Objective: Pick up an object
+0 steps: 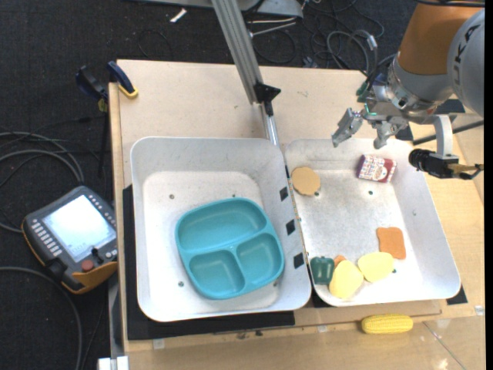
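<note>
On the bench (200, 102), the gripper (363, 132) is seen spread open, holding nothing, above the right bin (431, 230), near the small carton (376, 168).

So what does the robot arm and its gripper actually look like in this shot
The arm is a rounded, bulky grey KUKA body with a broad orange band above the wrist; part of dark lettering shows on the grey shell at the picture's right edge. Below the band sits a cluttered metallic wrist block with thin cables. The gripper is small and grey, with two slim fingers.
</note>
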`<state>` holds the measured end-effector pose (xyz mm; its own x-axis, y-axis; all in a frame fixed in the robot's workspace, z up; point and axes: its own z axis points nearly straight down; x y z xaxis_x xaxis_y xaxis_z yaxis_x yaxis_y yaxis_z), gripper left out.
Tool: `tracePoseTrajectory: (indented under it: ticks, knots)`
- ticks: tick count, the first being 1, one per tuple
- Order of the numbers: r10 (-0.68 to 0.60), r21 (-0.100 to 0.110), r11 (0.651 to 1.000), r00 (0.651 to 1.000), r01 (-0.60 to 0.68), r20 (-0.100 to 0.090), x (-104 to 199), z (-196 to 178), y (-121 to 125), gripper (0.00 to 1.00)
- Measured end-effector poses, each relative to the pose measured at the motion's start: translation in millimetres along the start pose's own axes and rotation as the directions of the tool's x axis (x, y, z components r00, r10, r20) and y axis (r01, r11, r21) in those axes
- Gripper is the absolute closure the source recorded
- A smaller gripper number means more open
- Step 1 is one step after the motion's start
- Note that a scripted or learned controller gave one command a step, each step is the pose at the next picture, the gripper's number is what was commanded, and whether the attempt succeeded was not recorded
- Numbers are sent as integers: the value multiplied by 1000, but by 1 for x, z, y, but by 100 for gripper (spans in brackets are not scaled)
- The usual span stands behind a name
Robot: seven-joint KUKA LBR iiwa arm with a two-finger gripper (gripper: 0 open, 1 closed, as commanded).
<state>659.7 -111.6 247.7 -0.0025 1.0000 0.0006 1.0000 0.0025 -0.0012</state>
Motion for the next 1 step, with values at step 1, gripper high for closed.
tracePoseTrajectory:
  ticks: [1]
  knots:
    - [-1, 0, 1000, 1000, 1, 1, 0, 0, 0, 0]
